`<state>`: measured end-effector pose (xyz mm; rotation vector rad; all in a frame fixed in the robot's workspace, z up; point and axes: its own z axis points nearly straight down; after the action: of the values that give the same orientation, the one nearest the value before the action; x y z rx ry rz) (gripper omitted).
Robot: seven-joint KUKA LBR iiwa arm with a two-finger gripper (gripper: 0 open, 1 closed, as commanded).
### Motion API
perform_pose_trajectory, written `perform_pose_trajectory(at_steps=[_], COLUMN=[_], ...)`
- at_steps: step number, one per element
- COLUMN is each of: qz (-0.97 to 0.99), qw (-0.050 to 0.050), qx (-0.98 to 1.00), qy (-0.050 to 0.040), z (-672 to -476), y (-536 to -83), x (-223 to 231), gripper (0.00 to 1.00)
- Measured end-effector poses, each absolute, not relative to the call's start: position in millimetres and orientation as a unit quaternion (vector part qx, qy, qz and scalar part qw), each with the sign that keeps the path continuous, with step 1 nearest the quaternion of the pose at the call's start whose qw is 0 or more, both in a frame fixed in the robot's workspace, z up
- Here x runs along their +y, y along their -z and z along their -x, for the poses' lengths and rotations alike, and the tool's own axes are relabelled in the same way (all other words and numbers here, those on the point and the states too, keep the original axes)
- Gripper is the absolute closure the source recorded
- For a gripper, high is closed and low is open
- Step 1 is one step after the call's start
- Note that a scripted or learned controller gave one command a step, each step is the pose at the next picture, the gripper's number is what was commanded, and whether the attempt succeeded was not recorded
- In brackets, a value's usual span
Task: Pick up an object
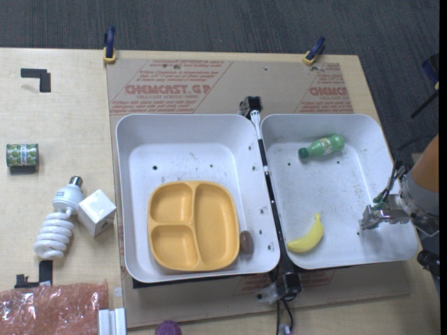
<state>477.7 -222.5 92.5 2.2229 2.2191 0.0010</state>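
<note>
In the right bin (363, 250) a yellow banana (308, 236) lies near the front left corner. A green bottle (322, 146) lies on its side toward the back. My gripper (377, 217) hangs at the bin's right wall, right of the banana and apart from it, with nothing visible between its fingers. The left bin (133, 187) holds a yellow divided plate (193, 225) and a small brown object (246, 241) at the plate's right edge.
A narrow black gap (265, 180) separates the two bins. Left of the bins on the bench lie a spiral light bulb (57, 220), a white cube (97, 212), a green can (22, 155) and a pink speckled pad (49, 309).
</note>
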Motion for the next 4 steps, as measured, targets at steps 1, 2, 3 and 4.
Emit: perform_pose_trajectory(at_steps=[1,2,3,4], qz=[-0.708,-0.707,-0.707,-0.708], qw=[0.001,0.001,0.001,0.001], qx=[0.706,0.707,0.707,0.706], qy=[-0.0003,-0.0004,-0.0002,-0.0003], z=[-477.7,-478.3,-477.8,-477.7], y=[-92.6,-92.4,-92.5,-92.5], x=[-222.6,-213.5,-222.3,-222.5], gripper=[1.00,1.00,1.00,1.00])
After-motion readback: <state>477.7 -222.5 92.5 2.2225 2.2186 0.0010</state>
